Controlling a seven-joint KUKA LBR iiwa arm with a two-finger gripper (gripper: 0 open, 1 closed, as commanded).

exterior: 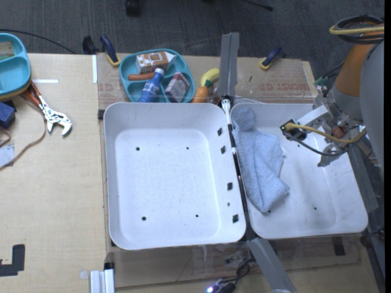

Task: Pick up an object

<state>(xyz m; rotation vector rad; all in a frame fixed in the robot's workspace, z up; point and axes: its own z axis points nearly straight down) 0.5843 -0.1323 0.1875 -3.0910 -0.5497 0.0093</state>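
End effector (330, 153) near cloth (259, 166) lying far-to-near.

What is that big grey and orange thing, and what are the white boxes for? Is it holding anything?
That is a robot arm, seen by a camera looking down from above the bench. At its end is its hand, over the right white bin. A crumpled grey cloth lies in that bin, beside the hand, not in it. The left white bin sits alongside. Behind the bins is a blue tray of toy food, and a wrench lies on the bench at the left.
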